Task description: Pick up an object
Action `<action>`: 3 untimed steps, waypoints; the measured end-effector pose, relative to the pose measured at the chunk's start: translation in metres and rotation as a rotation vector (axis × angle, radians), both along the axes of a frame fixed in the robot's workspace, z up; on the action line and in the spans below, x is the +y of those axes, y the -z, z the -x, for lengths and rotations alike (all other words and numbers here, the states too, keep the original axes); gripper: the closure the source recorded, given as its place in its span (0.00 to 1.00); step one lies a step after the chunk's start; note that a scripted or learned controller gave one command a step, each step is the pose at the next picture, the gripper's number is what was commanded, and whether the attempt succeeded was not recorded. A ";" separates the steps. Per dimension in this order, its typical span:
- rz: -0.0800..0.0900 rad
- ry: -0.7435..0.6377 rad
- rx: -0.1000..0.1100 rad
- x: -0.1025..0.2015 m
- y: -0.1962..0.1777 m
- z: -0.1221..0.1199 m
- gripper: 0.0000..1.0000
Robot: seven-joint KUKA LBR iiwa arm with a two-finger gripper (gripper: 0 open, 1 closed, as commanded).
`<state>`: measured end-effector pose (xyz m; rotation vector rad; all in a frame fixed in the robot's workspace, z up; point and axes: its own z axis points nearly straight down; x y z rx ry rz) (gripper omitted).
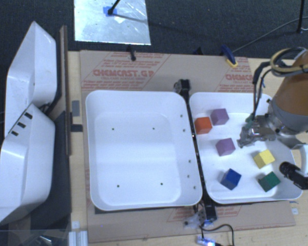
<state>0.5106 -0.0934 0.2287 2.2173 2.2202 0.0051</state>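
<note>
The right bin (pixel 237 105) holds several small blocks. An orange cube (pixel 203 124) and a purple cube (pixel 219 116) sit near its far left corner. A second purple cube (pixel 225 146) lies at the middle, a blue cube (pixel 230 179) near the front, and a yellow cube (pixel 264 158) and a green cube (pixel 268 181) at the front right. My gripper (pixel 250 136) hangs over the bin's right half, just right of the second purple cube and above-left of the yellow one. I see no block in it.
The left bin (pixel 138 152) stands beside the right one, with a black clamp (pixel 183 85) at the far end of the seam between them. White covers (pixel 25 137) lie off the bench at the left. A metal sheet (pixel 112 14) lies behind.
</note>
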 end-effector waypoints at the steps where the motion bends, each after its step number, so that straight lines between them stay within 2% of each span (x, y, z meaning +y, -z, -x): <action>1: 0.000 0.001 0.002 0.000 -0.023 -0.001 1.00; 2: -0.001 -0.004 0.005 0.056 -0.011 -0.014 1.00; 3: -0.001 -0.004 0.004 0.106 -0.013 -0.009 1.00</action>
